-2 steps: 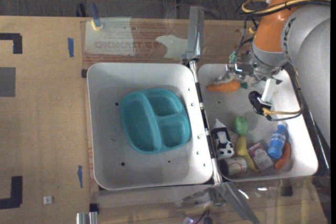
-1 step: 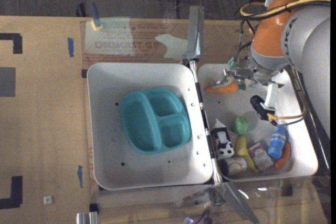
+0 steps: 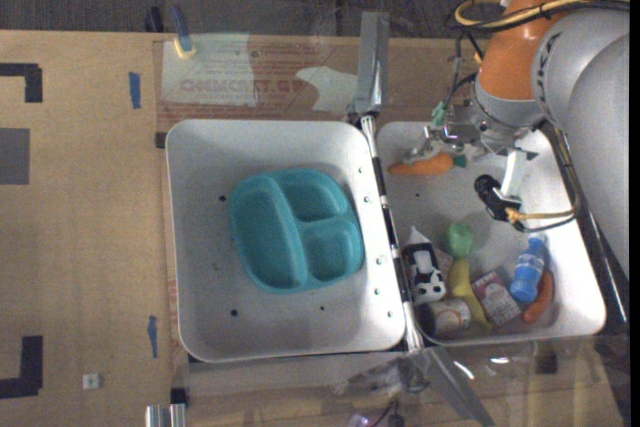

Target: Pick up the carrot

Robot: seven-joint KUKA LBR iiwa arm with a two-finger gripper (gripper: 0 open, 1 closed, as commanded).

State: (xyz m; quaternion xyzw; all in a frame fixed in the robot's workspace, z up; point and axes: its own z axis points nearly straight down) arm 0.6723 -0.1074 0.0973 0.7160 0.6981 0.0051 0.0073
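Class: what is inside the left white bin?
A teal divided tray lies inside the left bin, its three compartments bare. Whatever is beneath the tray is covered.

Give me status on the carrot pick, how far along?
Done: the gripper has reached the right bin and sits right at the carrot. In hand: it looks clamped on the carrot's right end, lifted or nearly so. Left: raising it clear to confirm the grasp.

One fixed camera looks down at a slant on the bench (image 3: 80,215), high enough to take in both white bins (image 3: 200,315).
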